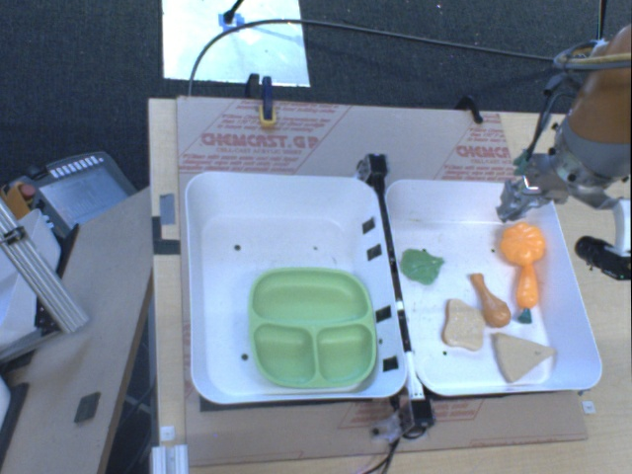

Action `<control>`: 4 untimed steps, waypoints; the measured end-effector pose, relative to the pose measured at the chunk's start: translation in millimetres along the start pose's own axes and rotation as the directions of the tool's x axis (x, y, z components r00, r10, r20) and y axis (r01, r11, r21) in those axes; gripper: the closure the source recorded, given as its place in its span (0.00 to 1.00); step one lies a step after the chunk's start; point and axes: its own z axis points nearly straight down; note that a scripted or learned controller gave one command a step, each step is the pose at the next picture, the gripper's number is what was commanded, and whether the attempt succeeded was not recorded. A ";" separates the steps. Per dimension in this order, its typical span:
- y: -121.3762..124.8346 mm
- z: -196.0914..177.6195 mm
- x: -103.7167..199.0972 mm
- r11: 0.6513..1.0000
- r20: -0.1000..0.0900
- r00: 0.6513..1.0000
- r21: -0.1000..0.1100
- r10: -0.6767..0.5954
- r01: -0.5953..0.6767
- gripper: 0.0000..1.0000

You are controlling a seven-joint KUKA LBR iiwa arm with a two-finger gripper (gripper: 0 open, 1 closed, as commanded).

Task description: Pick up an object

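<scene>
The carrot [524, 262] lies in the right bin [444, 215], near its right wall. Its long axis runs near to far: the round orange bulb points to the far side, the thin end to the near side, ending in a small dark green tip. Just left of it lies a drumstick [489, 301], slanting from far-left to near-right. Nearer still sit a bread slice [463, 325] and a wedge [520, 355], and a green leaf [422, 265] lies toward the bin's left wall.

The gripper [515, 201] hangs over the far right part of this bin, just beyond the carrot's bulb; whether its fingers are spread or pressed together cannot be told.

The left bin [286, 215] holds a green divided tray [311, 326] at its near side. Both bins rest on a cardboard sheet [316, 131] on a wooden bench [163, 136], with dark carpet [79, 67] beyond and a pale sheet [235, 28] lying on it.
</scene>
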 end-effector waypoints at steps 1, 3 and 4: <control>8.9 5.8 62.2 1.000 -0.004 1.000 0.003 -0.005 0.005 1.00; 22.2 -12.5 168.4 1.000 -0.003 1.000 0.003 -0.005 0.005 1.00; 24.8 -16.6 217.4 1.000 -0.004 1.000 0.002 -0.005 0.005 1.00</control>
